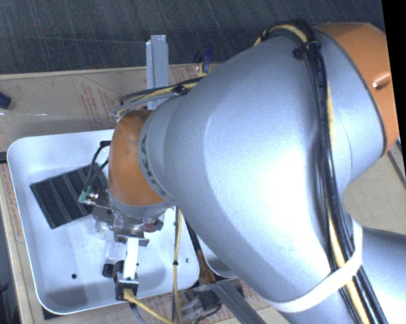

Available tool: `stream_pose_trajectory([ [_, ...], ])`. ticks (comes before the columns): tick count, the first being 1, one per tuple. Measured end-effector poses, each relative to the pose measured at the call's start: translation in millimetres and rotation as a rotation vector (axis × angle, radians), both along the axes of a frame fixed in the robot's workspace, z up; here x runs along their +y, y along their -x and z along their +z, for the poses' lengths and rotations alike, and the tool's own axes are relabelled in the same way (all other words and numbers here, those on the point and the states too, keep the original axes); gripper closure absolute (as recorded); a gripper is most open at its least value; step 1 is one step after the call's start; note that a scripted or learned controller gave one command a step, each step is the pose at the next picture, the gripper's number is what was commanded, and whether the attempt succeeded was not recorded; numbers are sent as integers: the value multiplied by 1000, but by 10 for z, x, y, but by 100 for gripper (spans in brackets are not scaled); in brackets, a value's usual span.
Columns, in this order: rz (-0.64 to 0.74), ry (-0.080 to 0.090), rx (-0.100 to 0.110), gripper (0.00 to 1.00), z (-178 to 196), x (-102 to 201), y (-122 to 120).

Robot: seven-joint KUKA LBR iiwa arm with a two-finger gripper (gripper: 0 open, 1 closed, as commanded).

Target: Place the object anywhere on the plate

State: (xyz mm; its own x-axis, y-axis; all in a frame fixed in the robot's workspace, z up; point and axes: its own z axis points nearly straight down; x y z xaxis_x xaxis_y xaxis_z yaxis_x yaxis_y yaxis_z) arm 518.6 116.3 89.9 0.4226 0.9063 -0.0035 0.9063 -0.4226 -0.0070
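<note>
Closest to the lens, the grey arm [266, 186] bulks over everything beyond the left bin's [27, 219] right wall, so you see just a sliver of the right bin [220, 271] past that wall. The wrist, with its orange band [132, 164], hangs over the left bin's right half, and the claw [124, 281] points down toward that bin's near wall. You cannot tell from this angle whether the claw is released or clenched, and nothing can be made out in it.

The one sizeable loose thing is a dark ridged slab [62, 198], lying flat on the left bin's floor toward its far left corner, well apart from the claw. It is most likely the task's object, though it could be the plate itself; no other plate is visible to you.

Judged as the object, expect it to be stiff, thin and fairly light. Because it lies flat, it offers little height to pinch. The ridges should give some bite, so take it across the short width, near the middle, to keep it from tipping. A shallow grip may slip off the edge.
</note>
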Motion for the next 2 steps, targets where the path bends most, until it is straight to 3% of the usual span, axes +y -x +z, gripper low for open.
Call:
stream_pose_trajectory([
  [1, -152, 2, -3, 100, 11, 641, -139],
  [2, 328, -2, -2, 100, 674, 169, 118],
])
